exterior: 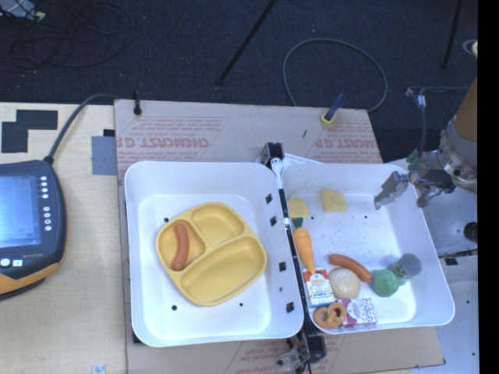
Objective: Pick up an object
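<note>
White plastic forms the two shallow bins that sit side by side on a cardboard sheet (234, 135) in the middle of the frame. The left bin (148, 201) holds a yellow divided plate (226, 267), and a sausage (182, 246) lies in the plate's upper left compartment. The right bin (421, 232) carries a scatter of toy food: a pale yellow cheese wedge (334, 201) near its upper middle, a small yellow piece (297, 207) at its left wall, and a carrot (303, 250) just below that, pointing down the frame. Lower in the bin lie a second sausage (350, 266), a beige round item (345, 284) touching it, a green ball (384, 282), a grey object (407, 266) beside the ball, a pretzel (333, 314) and two small printed packets (320, 288). The gripper (407, 188) hangs at the right edge of the frame over the upper right corner of the right bin, its two fingers spread apart with nothing between them, well apart from every object in the bin. A tablet-like pendant (27, 216) rests at the far left of the frame.
</note>
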Tool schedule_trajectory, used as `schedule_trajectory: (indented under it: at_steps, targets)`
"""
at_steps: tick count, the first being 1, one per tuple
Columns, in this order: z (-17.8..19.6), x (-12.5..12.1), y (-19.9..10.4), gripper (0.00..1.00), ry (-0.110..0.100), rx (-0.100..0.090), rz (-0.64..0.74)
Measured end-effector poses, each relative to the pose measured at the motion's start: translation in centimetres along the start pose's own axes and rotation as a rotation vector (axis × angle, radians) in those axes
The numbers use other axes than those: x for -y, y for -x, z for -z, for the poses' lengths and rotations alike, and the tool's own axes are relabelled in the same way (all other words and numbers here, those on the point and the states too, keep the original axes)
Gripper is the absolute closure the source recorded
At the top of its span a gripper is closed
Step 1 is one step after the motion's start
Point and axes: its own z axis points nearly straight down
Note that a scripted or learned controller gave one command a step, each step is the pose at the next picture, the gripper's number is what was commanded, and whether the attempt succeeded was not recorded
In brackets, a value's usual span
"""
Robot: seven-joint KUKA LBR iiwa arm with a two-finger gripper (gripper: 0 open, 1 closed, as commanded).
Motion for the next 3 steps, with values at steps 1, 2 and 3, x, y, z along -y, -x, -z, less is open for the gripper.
schedule_trajectory:
  at_steps: [1,2,3]
  targets:
    - [-17.7,3.4,-3.1,0.00,0.000,-0.002,0.000]
    - [-16.2,3.2,-2.8,1.00,0.001,-0.002,-0.006]
    - [-16.2,3.3,-2.8,0.00,0.000,-0.002,-0.007]
